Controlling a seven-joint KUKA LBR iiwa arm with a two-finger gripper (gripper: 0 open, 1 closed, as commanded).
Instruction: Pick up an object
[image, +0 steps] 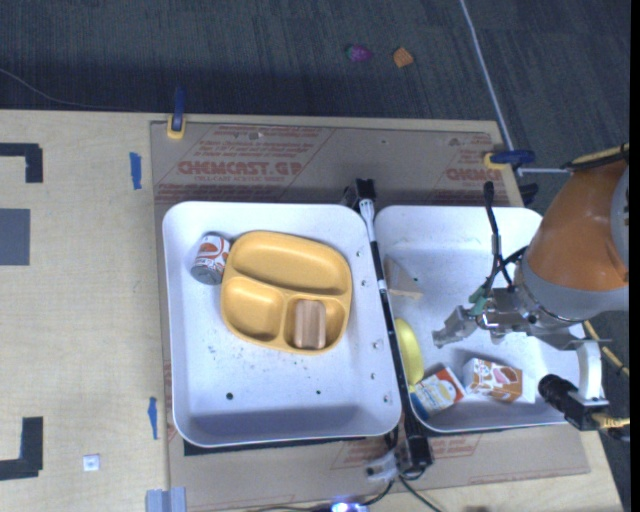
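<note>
Two cartons (465, 385) seemingly below fingers (450, 328).

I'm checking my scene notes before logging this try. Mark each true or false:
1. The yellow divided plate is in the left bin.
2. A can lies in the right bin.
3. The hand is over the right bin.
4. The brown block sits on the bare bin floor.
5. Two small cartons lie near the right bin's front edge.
1. True: the yellow divided plate lies in the left bin.
2. False: the can lies in the left bin, beside the plate.
3. True: the hand hangs over the right bin.
4. False: the brown block sits in a plate compartment.
5. True: the blue-ended carton and the orange carton.
</note>
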